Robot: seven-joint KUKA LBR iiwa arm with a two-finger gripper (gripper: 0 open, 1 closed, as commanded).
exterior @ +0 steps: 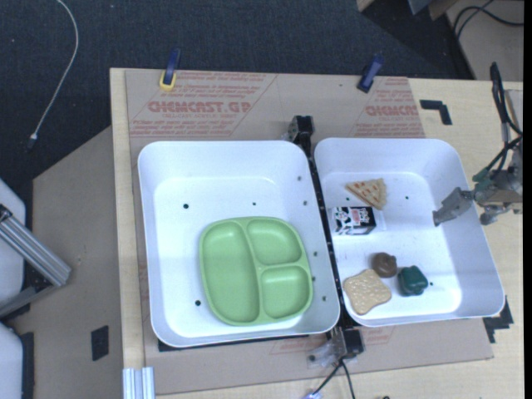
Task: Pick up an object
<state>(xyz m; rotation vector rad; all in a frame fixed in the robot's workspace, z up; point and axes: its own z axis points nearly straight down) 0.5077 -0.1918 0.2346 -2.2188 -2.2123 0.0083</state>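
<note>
The task names no particular object, so the pickable things are the five small items lying in the right bin, and that bin serves as the landmark for everything here. Near its middle, close to the divider wall, lies a small black-and-white carton; just beyond it toward the bin's far wall is a tan wedge-shaped piece, its long axis running roughly across the bin. Toward the near wall sit three things in a loose cluster: a pale, toast-like slab, a small brown round piece just beside it, and a dark green lump next to that, nearest the bin's right side. The gripper hangs at the bin's right wall, about level with the carton, pointing inward across the bin; whether its fingers are apart or together cannot be told from this slant, and nothing shows between them. The relation that matters: every item lies inward from the gripper, and the green lump and brown piece are probably the closest, lying toward the bin's near wall from it. The left bin, on the far side of the divider, holds a green sectioned plate, well apart from the gripper.
</note>
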